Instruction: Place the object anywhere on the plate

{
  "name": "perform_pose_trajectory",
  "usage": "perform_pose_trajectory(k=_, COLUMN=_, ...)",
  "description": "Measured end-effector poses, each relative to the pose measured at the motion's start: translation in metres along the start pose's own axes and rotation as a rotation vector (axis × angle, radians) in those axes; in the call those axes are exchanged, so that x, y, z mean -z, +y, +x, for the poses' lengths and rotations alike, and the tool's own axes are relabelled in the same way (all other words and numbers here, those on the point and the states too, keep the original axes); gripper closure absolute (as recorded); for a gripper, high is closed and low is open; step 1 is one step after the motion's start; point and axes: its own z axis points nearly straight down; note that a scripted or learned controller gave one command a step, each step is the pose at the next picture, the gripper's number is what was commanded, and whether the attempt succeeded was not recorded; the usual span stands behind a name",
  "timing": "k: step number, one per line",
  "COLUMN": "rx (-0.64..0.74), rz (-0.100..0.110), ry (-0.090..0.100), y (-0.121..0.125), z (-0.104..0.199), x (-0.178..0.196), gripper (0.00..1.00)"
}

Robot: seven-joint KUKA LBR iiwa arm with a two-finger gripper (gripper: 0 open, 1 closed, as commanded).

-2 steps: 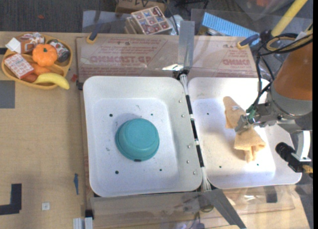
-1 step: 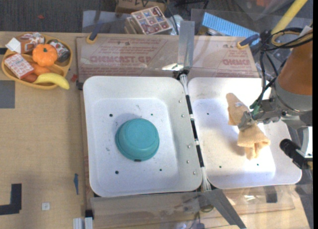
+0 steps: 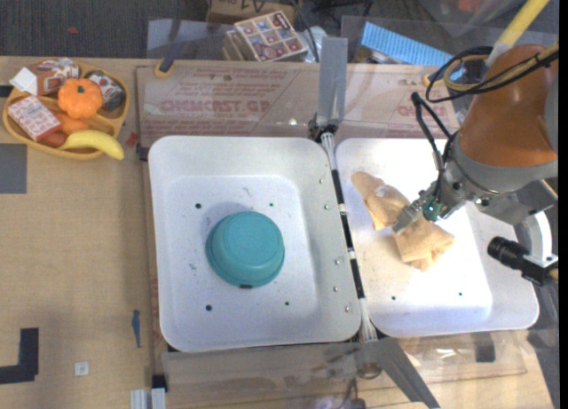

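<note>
A round teal plate (image 3: 246,248) lies upside-down-looking in the middle of the left white bin (image 3: 177,176). In the right bin (image 3: 479,310) lie tan, bread-like pieces: one (image 3: 380,200) near the bin's upper left and another (image 3: 424,244) just below and to the right of it. My gripper (image 3: 414,216) reaches in from the right and hangs low between these two pieces, its tip right at them. Whether a piece is between its fingers is not visible from this angle.
A yellow tray (image 3: 62,110) with toy fruit, a small pumpkin and a banana sits at the far left of the bench. A grey divider post (image 3: 332,88) rises between the bins at the back. Boxes and clutter lie beyond the bench.
</note>
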Motion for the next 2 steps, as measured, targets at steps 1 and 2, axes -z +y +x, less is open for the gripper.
perform_pose_trajectory(k=1, rx=0.396, rz=-0.004, ry=-0.004, y=0.04, z=0.024, x=0.008, gripper=1.0)
perform_pose_trajectory(k=2, rx=0.791, rz=-0.005, ry=-0.005, y=0.07, z=0.054, x=0.013, gripper=1.0)
